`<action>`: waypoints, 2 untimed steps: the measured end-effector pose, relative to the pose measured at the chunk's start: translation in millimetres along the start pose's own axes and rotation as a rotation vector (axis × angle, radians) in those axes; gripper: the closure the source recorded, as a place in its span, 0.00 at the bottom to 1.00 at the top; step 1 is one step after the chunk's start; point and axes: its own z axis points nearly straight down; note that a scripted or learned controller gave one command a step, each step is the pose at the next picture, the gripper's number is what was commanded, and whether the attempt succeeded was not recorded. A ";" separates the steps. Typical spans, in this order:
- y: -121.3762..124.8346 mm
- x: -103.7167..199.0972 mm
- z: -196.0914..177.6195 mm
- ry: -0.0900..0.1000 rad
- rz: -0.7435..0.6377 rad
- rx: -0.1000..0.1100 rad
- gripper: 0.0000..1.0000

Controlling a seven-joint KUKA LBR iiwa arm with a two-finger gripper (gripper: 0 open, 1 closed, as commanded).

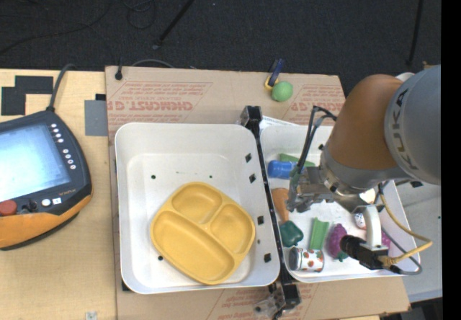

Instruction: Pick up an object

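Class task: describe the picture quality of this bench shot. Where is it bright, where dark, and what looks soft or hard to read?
Camera view: the white left bin and yellow divided plate are evenly lit and fairly sharp; the floor behind is dark, its cables barely readable; the pendant screen glows pale and washed out; the arm's orange band looms large and soft-edged; the small toys under the claw are too small to name.

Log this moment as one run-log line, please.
arm: over right bin | gripper: low among toys near orange piece, grasp unclear | left bin: yellow divided plate | status: pick unconfirmed
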 end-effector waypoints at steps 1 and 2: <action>-32.4 49.3 -93.0 0.001 -0.008 -0.011 1.00; -32.0 66.7 -186.1 0.000 -0.006 -0.014 1.00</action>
